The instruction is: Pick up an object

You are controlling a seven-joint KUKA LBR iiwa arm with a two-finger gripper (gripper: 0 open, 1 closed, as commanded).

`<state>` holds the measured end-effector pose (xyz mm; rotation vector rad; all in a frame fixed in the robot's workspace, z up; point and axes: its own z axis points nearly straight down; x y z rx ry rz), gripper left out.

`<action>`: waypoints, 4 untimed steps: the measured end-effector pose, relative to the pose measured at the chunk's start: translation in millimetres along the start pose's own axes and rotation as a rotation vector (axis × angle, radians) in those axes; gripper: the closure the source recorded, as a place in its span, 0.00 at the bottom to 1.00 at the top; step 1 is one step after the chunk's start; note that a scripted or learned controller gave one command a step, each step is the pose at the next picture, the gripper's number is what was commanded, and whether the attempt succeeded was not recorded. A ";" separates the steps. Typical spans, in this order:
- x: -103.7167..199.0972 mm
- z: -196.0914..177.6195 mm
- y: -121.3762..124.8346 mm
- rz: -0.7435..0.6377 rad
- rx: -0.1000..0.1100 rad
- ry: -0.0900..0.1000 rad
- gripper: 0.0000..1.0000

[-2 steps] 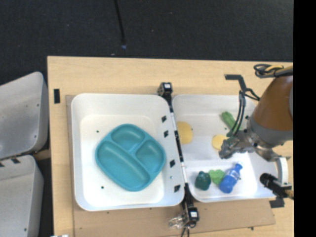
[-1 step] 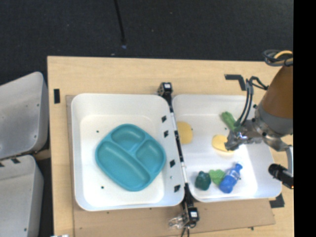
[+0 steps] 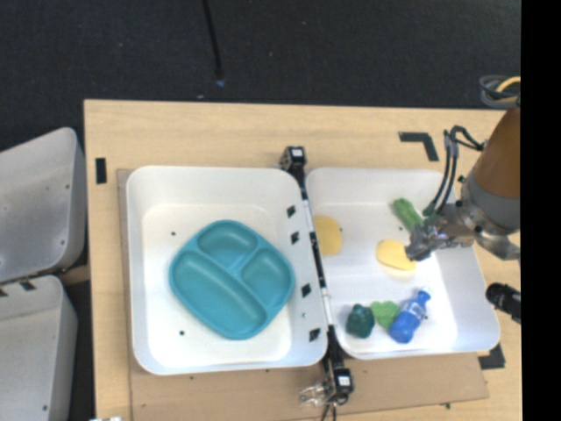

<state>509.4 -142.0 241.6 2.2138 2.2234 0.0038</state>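
The right bin (image 3: 456, 323) holds several small objects. A yellow lemon-shaped piece (image 3: 394, 255) lies near the middle, and a green oblong piece (image 3: 406, 211) lies behind it. A pale yellow flat piece (image 3: 327, 234) rests by the left wall. Along the front edge sit a dark green piece (image 3: 359, 321), a bright green piece (image 3: 384, 312) and a blue bottle (image 3: 408, 317). My gripper (image 3: 422, 243) hangs low over the bin, just right of the lemon-shaped piece and in front of the green oblong one. Nothing shows between its tips.
The left bin (image 3: 153, 196) carries a teal divided plate (image 3: 231, 276). A black-clipped divider (image 3: 308, 244) runs between the two bins. The arm's orange band (image 3: 501, 160) and cables (image 3: 452, 169) rise at the right over the bench.
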 end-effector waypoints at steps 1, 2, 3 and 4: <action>45.1 -5.1 11.5 -0.003 0.001 0.002 1.00; 89.2 1.9 18.9 -0.001 0.005 0.002 1.00; 143.9 10.4 16.4 -0.002 0.004 0.002 1.00; 197.3 -3.8 25.7 -0.004 0.003 0.003 1.00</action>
